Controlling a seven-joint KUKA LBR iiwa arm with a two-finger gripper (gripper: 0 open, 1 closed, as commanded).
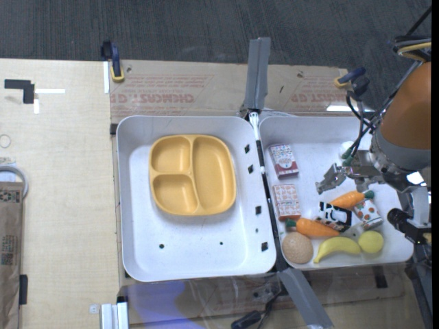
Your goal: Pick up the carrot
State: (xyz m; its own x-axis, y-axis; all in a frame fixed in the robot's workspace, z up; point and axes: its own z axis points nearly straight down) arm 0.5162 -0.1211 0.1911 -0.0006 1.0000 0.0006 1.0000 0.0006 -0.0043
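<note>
Two carrots lie in the right bin point(309, 130). The larger orange carrot point(317, 227) with a green tip lies near the bin's front, pointing right. A smaller carrot point(348, 199) lies just above it to the right, tilted. My gripper point(334, 179) hangs over the right bin, just up and left of the smaller carrot and apart from it. Nothing shows in its grasp.
Two red-and-white cartons point(283, 161) point(287, 199) lie on the right bin's left side. A black-and-white cow toy point(335, 215), a banana point(337, 247), a yellow fruit point(370, 242), a tan round item point(298, 248) and a small spotted cup point(371, 214) crowd the front. A yellow divided plate point(193, 175) sits in the left bin point(137, 238).
</note>
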